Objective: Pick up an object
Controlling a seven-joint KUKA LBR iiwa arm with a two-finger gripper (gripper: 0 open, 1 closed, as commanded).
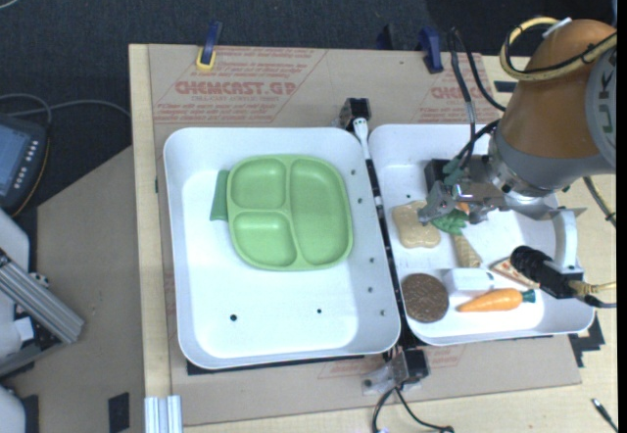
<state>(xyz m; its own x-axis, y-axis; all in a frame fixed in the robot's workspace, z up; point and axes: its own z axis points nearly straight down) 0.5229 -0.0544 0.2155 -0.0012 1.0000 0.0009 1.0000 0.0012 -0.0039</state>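
I see the gripper (453,209) low in the right bin (411,149), over a green object (453,221); whether its fingers are spread, I cannot tell. Nothing lifted yet; the grasp and raise remain, I judge.

A brown bench (294,78) bears two white bins (196,225) side by side.
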